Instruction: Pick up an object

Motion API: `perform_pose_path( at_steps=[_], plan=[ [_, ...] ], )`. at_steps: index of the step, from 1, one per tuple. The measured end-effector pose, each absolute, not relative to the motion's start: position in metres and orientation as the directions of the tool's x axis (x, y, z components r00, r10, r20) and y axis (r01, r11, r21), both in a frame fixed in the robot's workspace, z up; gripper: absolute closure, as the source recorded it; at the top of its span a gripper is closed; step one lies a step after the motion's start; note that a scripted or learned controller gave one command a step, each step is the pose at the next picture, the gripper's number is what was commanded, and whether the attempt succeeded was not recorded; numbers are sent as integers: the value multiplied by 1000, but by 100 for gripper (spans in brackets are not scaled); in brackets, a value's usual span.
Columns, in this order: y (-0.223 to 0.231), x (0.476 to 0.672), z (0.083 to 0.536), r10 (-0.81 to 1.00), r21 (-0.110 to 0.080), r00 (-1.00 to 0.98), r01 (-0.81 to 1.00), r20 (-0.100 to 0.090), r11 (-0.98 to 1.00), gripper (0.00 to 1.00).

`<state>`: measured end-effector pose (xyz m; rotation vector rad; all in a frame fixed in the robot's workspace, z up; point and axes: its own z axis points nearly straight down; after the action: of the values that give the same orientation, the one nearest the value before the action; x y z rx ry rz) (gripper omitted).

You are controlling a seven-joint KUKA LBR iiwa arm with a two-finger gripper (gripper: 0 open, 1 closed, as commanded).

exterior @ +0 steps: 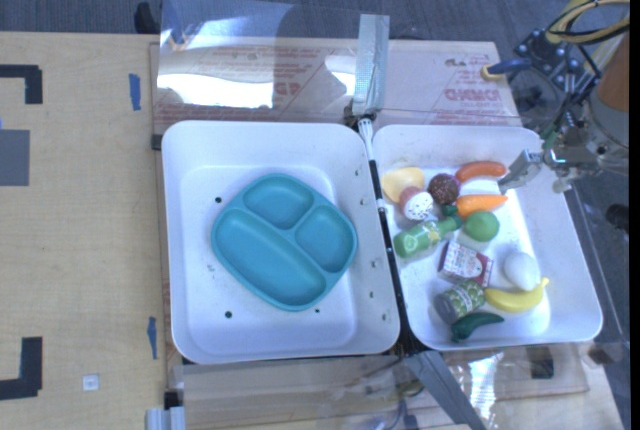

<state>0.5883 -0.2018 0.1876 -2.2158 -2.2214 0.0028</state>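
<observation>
The right bin (pixel 575 248) holds a heap of toy foods. Among them are a red sausage (pixel 481 170), an orange carrot (pixel 481 203), a brown ball (pixel 443 187), a yellow piece (pixel 402 182), a speckled egg (pixel 419 206), a green bottle (pixel 424 237), a green lime (pixel 481 227), a red-and-white packet (pixel 464 263), a white egg (pixel 520 269), a banana (pixel 516 298), a small can (pixel 459 301) and a dark green pepper (pixel 476 323). My gripper (pixel 522 168) hangs over the bin's upper right part, just right of the sausage. Nothing is visibly held.
The left bin (pixel 190 218) bears a teal divided plate (pixel 285 240). Behind the bins stand a clear plastic sheet (pixel 250 58) and a cardboard panel (pixel 440 83). Cables and the arm's body (pixel 590 118) crowd the right edge. The wooden bench (pixel 75 218) stretches to the left.
</observation>
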Motion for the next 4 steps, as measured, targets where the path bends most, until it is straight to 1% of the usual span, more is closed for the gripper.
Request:
perform_pose_path(
  at_steps=[1, 2, 3, 4],
  plan=[
    [-202, 560, 145, 996, -6, -93, 996, 3, 93, 0],
    [-184, 616, 86, 997, 7, -80, 997, -4, 80, 0],
    [-146, 650, 146, 993, 5, -115, 993, -1, 115, 0],
    [-113, 633, 86, 972, 4, -234, 972, -2, 234, 0]
  ],
)
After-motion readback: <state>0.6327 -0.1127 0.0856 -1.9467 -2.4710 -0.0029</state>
